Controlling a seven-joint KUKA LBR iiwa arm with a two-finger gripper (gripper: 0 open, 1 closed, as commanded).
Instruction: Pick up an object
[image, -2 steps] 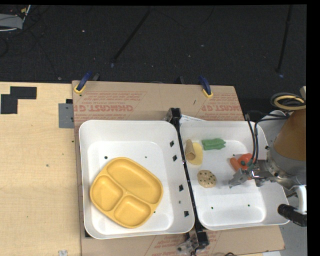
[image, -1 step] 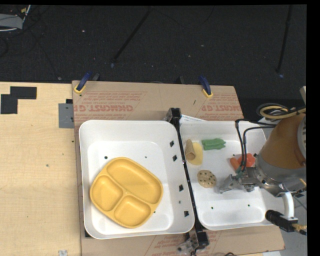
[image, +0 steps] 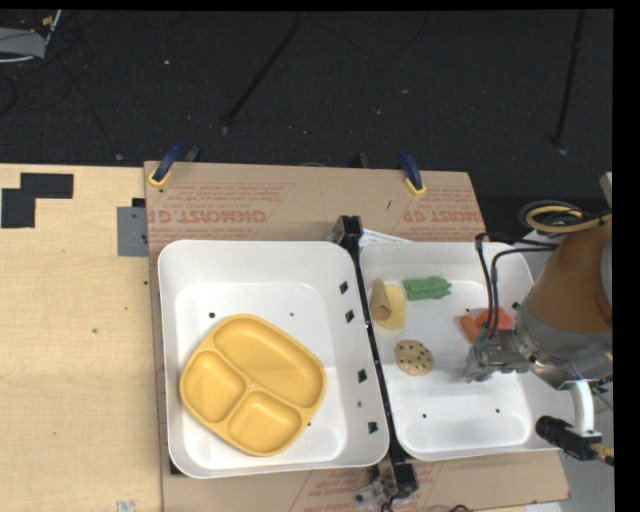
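I am low over the right bin (image: 455, 435), my jaws (image: 487, 362) near its right wall, just below an orange-red object (image: 474, 324) that lies partly under my wrist. Whether the jaws are spread or closed I cannot tell from here, and nothing shows between them.

The pickable things all lie in this bin: the orange-red piece closest to me, a green object (image: 427, 289) further up, a pale yellow piece (image: 388, 304) near the divider, and a speckled cookie (image: 413, 357) below it. The left bin (image: 190, 270) holds a yellow divided plate (image: 252, 383).

I judge the orange-red piece the nearest target. To take it well I should centre over it, keep clear of the bin wall, descend straight down, and close only once it sits squarely between the tips.
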